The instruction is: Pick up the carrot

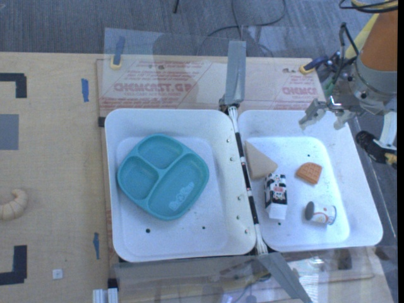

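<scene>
**Inspector:** Report the target's position.

**Operator:** I take the small orange ridged piece (309,173) for the carrot, since it is the only orange item in the bins. It lies flat on the floor of the right-hand white bin (363,188), in its upper right part. It stands apart from the tan wedge (259,160), the black-and-white carton (276,196) and the small white cup on its side (322,214).

**Inspector:** And the gripper?

**Operator:** The two-finger gripper (327,117) hangs over the far rim of that same bin. Its jaws are spread wide with nothing between them.

**Inspector:** What is the governing relation?

**Operator:** In the camera view, the carrot lies toward the near side of the bin from the jaws and a little to the left, well apart from them. It looks stubby, slightly longer across the view than along it, so I read no strong long axis. In my judgement, the move calls for travel toward the near edge and then a descent.

**Inspector:** What about the left bin?

**Operator:** It holds a teal divided plate (163,177), which has no bearing on this task.
</scene>
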Tool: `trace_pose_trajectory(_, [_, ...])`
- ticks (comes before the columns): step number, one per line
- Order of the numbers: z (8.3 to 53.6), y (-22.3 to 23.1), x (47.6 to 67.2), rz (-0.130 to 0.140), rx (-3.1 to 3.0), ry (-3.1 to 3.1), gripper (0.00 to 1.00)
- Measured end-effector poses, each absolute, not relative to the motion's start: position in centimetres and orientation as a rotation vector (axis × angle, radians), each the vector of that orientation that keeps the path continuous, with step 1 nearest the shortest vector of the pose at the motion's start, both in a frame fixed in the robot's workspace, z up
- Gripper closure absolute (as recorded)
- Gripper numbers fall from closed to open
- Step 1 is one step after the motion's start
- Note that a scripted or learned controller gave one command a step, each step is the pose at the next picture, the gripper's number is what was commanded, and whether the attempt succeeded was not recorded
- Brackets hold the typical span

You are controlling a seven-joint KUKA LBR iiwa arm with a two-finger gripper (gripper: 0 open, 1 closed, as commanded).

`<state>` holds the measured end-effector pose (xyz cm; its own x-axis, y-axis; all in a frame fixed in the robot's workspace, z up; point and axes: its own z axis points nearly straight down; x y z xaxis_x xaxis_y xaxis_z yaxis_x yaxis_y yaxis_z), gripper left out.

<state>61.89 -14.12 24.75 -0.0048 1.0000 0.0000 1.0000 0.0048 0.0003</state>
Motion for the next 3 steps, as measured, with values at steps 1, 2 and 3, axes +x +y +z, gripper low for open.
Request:
trace_pose_trajectory(1, [14.1,-12.3,56.7,0.001,2.215,2.228,0.0])
trace_pose_trajectory(2, [13.3,-17.4,57.4,0.001,2.568,1.807,0.0])
trace_pose_trajectory(3, [8.8,-18.3,58.7,0.005,2.24,2.197,0.0])
